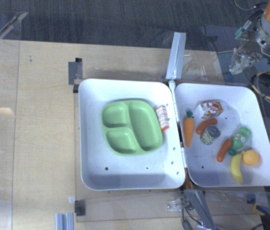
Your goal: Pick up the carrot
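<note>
Hand (pixel 242 61) top right above right bin (pixel 264 104), clear of contents; finger state not readable. Left to right: green tray (pixel 131 127) in left bin (pixel 92 128); carrot (pixel 188 130) at right bin's left edge.

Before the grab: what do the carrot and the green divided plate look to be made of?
Carrot: probably moulded plastic toy food, going by its even, smooth orange body and its green tip. Green divided plate: likely plastic too, with one uniform pale green colour, soft rounded compartment walls and a dull sheen.
</note>
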`<state>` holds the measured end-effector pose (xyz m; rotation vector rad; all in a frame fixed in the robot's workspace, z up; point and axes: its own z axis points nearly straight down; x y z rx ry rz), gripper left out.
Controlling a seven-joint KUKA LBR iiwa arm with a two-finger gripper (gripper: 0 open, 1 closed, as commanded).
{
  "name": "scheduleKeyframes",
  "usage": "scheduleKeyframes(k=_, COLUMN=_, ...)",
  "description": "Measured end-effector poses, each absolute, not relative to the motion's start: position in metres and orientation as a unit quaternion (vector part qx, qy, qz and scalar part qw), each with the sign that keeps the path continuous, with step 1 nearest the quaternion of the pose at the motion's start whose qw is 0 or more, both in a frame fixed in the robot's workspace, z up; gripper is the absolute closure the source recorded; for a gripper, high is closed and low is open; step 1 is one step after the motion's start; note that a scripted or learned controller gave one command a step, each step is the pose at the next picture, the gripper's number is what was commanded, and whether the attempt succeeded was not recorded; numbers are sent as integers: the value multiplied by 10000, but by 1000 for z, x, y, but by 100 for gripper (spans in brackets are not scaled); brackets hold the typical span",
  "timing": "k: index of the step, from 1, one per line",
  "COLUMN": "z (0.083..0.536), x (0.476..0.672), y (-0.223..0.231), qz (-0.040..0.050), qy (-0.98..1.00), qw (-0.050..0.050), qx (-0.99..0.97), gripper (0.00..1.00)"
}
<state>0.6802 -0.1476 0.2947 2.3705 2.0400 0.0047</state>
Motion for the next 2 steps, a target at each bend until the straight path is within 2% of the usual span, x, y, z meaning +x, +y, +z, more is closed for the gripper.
scheduleKeyframes(k=2, z=314, x=685, y=-145, qz=18, qy=6582, qw=100, qx=7528, gripper=100)
